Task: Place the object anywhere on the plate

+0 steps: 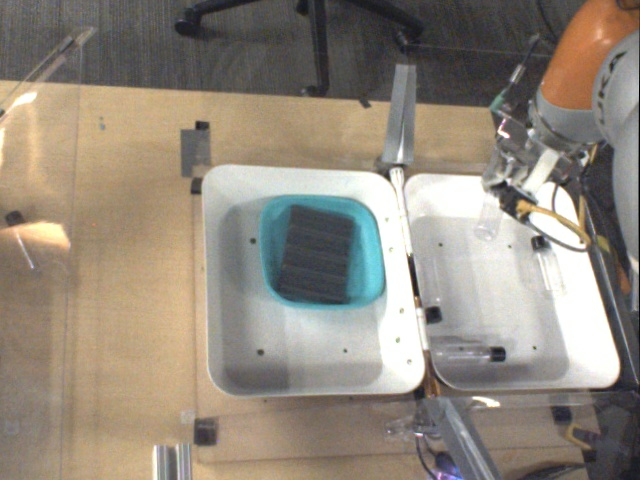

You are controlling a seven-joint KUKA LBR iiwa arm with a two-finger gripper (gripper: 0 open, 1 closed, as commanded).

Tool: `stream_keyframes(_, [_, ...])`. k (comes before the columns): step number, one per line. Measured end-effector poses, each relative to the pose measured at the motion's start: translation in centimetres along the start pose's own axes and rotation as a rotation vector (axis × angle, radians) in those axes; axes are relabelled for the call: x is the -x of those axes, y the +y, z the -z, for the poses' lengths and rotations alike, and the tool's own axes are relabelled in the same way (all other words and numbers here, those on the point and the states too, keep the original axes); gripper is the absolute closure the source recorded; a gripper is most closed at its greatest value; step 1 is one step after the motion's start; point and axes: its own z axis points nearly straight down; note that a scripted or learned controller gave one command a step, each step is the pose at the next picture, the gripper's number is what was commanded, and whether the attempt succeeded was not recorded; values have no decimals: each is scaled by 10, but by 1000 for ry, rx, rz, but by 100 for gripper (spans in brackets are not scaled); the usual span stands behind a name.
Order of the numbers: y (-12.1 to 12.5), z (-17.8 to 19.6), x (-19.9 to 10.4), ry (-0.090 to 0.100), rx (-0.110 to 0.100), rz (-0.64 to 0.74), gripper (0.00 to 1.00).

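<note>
Teal plate [322,252] sits in left bin [228,268], dark ribbed block [318,255] already lying on it, inside rim, long axis running near-to-far with slight tilt. Gripper [507,190] hangs over right bin's [520,368] far edge, well apart from plate; cannot tell claw's state. Placement judged done: best to retreat clear, leave block undisturbed. Clear tube [468,350] lies at right bin's near edge

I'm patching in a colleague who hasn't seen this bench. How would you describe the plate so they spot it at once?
Start from the two white bins side by side and take the left bin, away from the arm. The plate lies in its upper middle: a teal, rounded-square dish. It is the one coloured item in either bin, and a dark ribbed block lies on it.
</note>
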Motion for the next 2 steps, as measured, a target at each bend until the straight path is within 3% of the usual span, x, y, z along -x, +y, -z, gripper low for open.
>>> stream_keyframes(1, [0,0,0,0,0,0,0])
stream_keyframes(2, [-9,171,28,1,7,13,0])
